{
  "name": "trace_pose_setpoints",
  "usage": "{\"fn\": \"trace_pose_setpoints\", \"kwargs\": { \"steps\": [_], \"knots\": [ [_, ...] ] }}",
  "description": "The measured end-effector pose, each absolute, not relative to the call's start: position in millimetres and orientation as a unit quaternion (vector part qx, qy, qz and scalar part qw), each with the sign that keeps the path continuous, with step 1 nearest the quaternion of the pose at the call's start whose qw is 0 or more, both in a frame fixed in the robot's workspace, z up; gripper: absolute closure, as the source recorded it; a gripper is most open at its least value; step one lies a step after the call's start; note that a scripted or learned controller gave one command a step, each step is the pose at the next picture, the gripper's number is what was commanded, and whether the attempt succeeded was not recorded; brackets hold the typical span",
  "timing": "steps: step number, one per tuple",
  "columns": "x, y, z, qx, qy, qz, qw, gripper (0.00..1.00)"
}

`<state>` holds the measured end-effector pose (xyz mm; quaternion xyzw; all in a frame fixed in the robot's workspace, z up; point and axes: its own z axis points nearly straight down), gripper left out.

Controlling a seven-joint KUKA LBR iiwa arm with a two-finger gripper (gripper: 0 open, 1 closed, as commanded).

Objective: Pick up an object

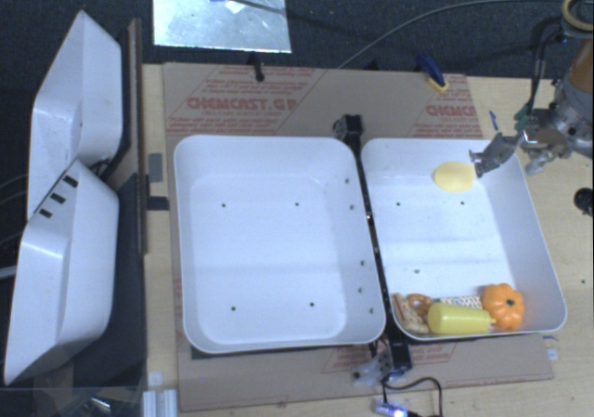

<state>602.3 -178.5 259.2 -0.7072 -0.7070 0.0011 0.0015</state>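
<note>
Sitting at the far side of the right bin (548, 262), the pale yellow disc (454, 176) is the nearest pick, with the gripper (490, 156) just to its right and above it over the bin's far-right rim; whether it is released or clenched I cannot tell. A descent from here could land on the rim or nudge the flat disc against the wall. Nearer than the disc, along the front wall, lie a pretzel-like piece (412, 309), a yellow squash (458, 319) and an orange pumpkin (503, 305), crowded together and touching, so a stray grasp there may catch two at once

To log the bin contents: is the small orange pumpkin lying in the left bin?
No, the pumpkin lies in the near corner of the right bin.
</note>
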Motion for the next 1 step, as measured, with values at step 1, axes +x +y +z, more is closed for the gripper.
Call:
{"fn": "trace_pose_setpoints", "kwargs": {
  "steps": [1],
  "knots": [
    [603.2, -178.4, 261.7, -0.707, -0.707, -0.0003, 0.0, 0.0]
  ]
}}
